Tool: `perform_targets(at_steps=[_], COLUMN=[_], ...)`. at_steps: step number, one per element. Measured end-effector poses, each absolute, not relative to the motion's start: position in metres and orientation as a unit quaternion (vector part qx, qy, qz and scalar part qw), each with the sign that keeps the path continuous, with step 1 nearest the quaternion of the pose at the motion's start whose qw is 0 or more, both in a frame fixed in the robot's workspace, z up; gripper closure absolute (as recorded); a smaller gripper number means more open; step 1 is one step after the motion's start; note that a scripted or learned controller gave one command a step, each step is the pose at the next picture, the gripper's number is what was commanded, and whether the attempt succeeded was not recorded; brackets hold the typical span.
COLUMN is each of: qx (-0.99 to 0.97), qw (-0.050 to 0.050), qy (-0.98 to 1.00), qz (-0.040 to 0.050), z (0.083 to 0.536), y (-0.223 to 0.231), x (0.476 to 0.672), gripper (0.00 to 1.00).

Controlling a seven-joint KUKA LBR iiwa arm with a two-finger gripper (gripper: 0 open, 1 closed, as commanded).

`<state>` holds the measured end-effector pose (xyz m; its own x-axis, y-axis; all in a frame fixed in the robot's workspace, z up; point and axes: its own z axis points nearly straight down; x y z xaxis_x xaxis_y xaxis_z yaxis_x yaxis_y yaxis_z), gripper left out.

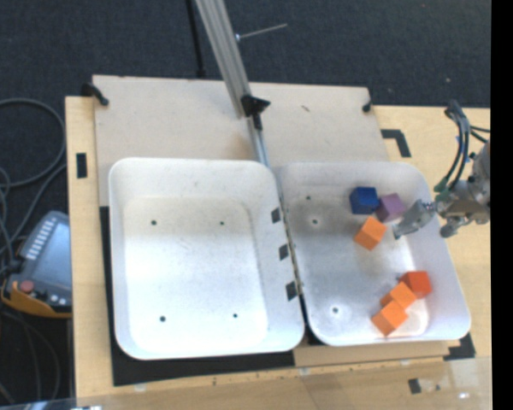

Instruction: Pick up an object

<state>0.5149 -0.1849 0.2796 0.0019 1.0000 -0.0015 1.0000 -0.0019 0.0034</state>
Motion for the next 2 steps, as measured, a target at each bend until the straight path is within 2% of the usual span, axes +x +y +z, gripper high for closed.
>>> perform_targets(at_steps=[1,2], qx=[0.705,0.707], qw=[0.005,-0.002], qy=[0.709,0.707], qz=[0.0024,-0.0022], z=[0.338,0.251], y=[-0.17,-0.177], x=[0.568,0.556], gripper=[0.0,0.0])
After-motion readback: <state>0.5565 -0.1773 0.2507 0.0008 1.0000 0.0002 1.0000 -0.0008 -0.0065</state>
